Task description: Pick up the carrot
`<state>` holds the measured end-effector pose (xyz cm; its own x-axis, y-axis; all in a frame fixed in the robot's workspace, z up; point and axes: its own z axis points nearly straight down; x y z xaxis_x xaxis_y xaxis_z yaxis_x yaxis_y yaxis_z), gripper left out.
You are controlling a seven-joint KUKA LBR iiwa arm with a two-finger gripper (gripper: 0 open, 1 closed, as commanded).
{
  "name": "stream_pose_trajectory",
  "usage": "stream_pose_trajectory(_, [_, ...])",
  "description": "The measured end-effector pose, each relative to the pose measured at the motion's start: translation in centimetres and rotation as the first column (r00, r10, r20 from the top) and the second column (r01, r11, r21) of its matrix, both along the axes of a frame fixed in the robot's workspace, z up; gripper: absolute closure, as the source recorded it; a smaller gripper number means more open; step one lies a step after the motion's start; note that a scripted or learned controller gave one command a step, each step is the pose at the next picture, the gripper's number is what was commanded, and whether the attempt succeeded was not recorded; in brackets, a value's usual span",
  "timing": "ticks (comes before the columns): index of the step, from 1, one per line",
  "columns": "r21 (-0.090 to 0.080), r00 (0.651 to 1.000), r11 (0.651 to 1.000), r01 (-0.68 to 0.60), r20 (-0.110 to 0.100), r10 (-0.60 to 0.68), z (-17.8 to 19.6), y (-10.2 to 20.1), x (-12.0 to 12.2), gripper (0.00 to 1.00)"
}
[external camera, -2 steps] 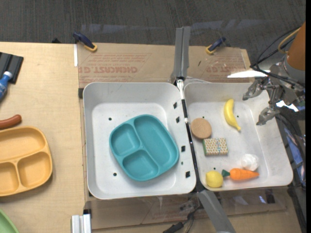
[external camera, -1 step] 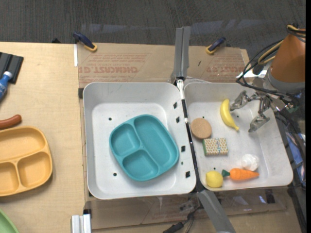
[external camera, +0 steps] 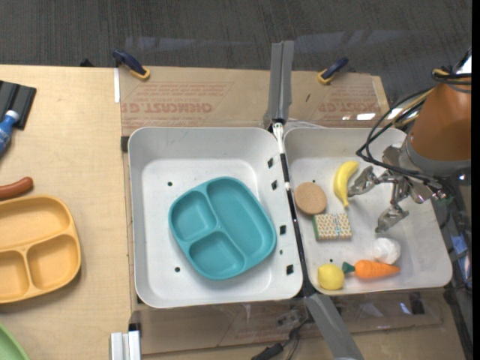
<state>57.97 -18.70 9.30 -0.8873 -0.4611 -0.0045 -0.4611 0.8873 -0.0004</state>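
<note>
While the orange, green-topped carrot [external camera: 374, 269] is lying at the right bin's near edge, the tool [external camera: 381, 198] is hanging above it, fingers spread wide, holding nothing.

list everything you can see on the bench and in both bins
orange toy carrot with green top: 1, orange, right bin, near front edge
yellow toy lemon: 1, yellow, right bin, left of carrot
yellow toy banana: 1, yellow, right bin, upper middle
round tan cookie: 1, tan, right bin, left side
speckled square sponge: 1, beige, right bin centre
small white ball: 1, white, above carrot
teal divided plate: 1, teal, left bin
yellow divided tray: 1, yellow, bench far left
white bins: 2, white, side by side
gripper: 1, metal, open, over right bin, above carrot
</note>
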Motion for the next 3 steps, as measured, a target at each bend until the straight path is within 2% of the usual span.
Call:
stream_pose_trajectory(1, [-0.001, 1.000, 1.000, 0.019, 0.006, -0.019, 6.1, 0.4, 8.1, 0.00])
stream_pose_trajectory(2, [0.000, 0.975, 0.975, -0.223, 0.001, 0.223, 0.0, 2.4, 7.9, 0.00])
stream_pose_trajectory(3, [-0.001, 0.848, 0.848, -0.530, -0.001, 0.530, 0.0, 4.5, 2.6, 0.00])
